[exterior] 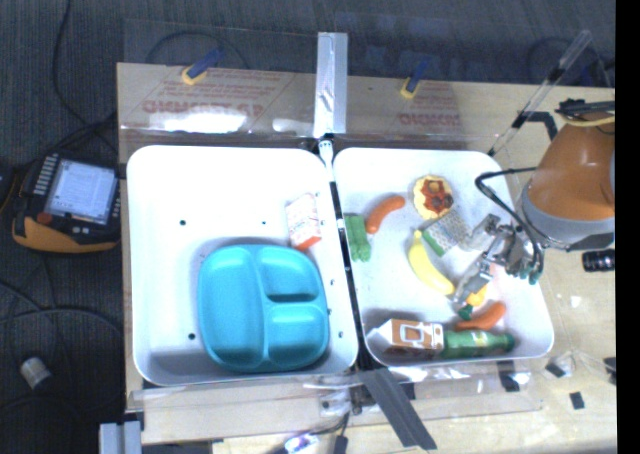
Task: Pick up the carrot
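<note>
Carrot [482, 316]: lies in the right bin [520, 337], near its front right corner, just behind the green bottle [478, 343].
Gripper [470, 289]: low over the right bin, just above the carrot; whether the jaws are released or clenched cannot be told.
Right bin: also banana [430, 266], sausage [384, 213], pizza slice [433, 196], carton [413, 336].
Left bin [160, 202]: blue divided tray [263, 307], small box [303, 221].

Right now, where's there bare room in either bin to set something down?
Left bin: open floor behind and left of the blue tray, up to the small carton. Right bin: crowded around the banana, carrot, bottle and tool; only the back-left corner behind the sausage is bare.
</note>
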`<state>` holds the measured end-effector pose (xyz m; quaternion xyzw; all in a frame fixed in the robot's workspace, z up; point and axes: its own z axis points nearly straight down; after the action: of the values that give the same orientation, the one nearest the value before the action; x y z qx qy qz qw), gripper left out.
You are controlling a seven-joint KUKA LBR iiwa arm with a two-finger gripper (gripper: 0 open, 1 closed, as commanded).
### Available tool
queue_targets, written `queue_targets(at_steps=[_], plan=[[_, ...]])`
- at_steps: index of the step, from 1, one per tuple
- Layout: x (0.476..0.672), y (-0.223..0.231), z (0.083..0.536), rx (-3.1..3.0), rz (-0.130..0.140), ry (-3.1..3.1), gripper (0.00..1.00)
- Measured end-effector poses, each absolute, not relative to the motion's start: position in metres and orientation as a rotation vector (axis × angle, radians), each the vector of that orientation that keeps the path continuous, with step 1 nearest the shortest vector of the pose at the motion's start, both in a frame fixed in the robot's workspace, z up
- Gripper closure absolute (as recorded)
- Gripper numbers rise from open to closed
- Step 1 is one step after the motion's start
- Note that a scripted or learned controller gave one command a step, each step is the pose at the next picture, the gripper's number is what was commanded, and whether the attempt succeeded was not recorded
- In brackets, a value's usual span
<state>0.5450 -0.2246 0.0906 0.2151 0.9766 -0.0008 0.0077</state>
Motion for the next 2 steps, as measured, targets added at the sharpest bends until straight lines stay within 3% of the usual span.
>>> queue_targets(at_steps=[1, 2], plan=[[0.547, -0.222, 0.102, 0.671, 0.005, 3.052, 1.00], [0.591, -0.179, 0.199, 0.765, 0.003, 3.044, 1.00]])
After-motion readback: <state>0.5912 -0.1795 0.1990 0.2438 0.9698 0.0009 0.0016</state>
